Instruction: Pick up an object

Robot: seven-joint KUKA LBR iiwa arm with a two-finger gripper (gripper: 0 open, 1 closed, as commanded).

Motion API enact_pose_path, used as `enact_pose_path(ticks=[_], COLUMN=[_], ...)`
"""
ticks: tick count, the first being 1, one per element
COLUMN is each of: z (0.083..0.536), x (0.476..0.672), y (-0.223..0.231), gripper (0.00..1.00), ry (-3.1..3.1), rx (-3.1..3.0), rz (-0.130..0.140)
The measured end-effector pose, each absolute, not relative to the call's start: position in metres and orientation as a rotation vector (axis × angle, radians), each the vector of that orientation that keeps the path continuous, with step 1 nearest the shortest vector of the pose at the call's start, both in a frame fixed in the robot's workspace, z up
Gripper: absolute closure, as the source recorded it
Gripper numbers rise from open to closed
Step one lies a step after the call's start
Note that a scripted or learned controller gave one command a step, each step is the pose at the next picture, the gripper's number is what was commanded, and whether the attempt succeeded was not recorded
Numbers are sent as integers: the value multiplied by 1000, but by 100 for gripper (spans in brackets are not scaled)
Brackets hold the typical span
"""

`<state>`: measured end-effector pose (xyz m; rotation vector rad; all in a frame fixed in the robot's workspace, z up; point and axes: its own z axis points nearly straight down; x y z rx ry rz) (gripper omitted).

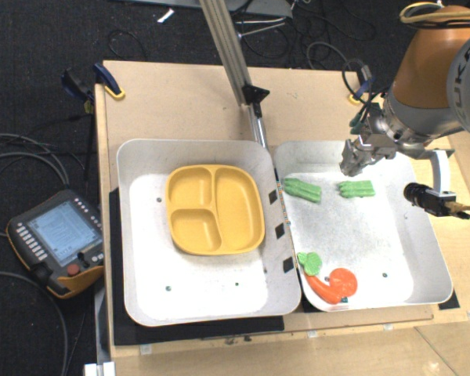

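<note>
Two white bins side by side on a tan bench point(180, 100). Left bin point(141, 233) holds a yellow divided plate point(215, 210), three compartments, sitting flat near the bin's middle. Right bin point(407, 249) holds three toy items: a green ridged piece point(301, 189) near the left wall, a second green ridged piece point(356, 189) just right of it and apart from it, and an orange carrot-like toy with green top point(329, 282) at the near edge, pressed up to the bin's rim. The orange toy's shape is hard to read; a round orange part and a tapered part overlap, can't tell if one item or two.

Arm point(435, 77) comes in from the right, upper part cut off by the frame edge. Gripper point(356, 163) hangs over the far part of the right bin, just above and slightly left of the second green piece. Fingertips are a dark grey blur against the bin; can't tell if spread or closed. Nothing visible between them. Whether the tip touches the bin floor or the green piece is unclear from this slant.

A black cylinder-like part point(423, 197) on a white bracket sticks out below the wrist over the bin's right side. A metal pole point(231, 45) slants from the top of frame down to the gap between bins. Teach pendant point(59, 241) lies on the dark floor at left, with cables around it.
</note>
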<state>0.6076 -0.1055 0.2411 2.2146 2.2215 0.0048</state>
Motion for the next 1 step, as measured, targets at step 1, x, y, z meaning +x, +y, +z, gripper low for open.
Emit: enact_pose_path(ticks=[1], z=[230], x=[602], y=[-51], gripper=[100], ry=[2232], rx=[2215], rz=[0])
